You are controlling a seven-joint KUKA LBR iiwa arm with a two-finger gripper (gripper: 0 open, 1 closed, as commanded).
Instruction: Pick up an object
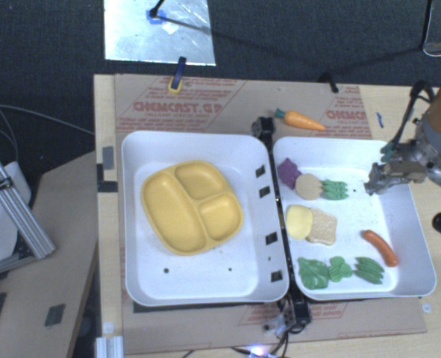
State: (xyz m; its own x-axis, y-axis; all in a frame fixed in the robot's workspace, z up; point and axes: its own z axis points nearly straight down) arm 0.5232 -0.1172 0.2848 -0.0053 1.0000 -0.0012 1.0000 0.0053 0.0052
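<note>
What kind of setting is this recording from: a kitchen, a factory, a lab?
Most likely a robotics lab bench, not a kitchen. Two white bins sit on a protective sheet printed "CHEMCAST", the food such as the carrot looks like toys, and loose cables and aluminium framing surround the bench.

You look down from one fixed camera set above the table (pixel 227 99), tilted at a slant so the far edge sits at the top of the frame. It stands far enough back to take in both white bins (pixel 198 293) side by side. The arm (pixel 440 125) enters from your right.
</note>
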